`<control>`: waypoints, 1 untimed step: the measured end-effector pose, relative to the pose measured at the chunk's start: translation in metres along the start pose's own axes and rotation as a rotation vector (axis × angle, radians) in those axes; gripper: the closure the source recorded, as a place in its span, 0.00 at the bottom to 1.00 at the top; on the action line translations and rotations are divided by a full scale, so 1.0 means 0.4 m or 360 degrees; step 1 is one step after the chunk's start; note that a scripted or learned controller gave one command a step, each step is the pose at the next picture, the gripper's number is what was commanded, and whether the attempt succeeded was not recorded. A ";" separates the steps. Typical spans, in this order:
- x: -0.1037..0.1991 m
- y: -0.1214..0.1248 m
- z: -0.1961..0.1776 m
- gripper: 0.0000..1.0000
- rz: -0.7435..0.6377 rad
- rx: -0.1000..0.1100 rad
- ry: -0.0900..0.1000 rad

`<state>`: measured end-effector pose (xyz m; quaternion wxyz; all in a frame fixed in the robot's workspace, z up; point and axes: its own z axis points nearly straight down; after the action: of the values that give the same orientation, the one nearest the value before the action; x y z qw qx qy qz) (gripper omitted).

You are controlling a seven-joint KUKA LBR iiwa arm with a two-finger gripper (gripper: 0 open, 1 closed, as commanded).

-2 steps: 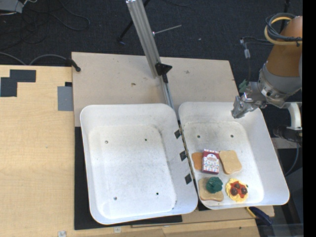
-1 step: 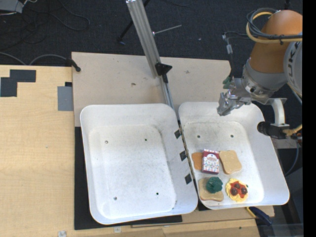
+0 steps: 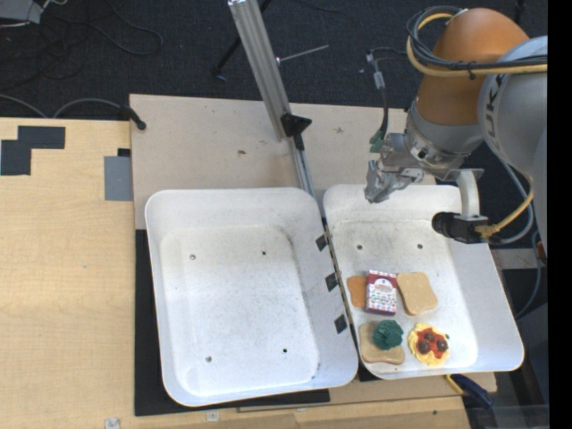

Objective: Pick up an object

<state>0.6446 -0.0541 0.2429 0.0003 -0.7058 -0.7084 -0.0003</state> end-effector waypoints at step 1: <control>0.122 0.018 0.027 1.00 -0.0001 0.0005 0.0001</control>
<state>0.6517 -0.0054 0.2322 0.0017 -0.7057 -0.7085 0.0006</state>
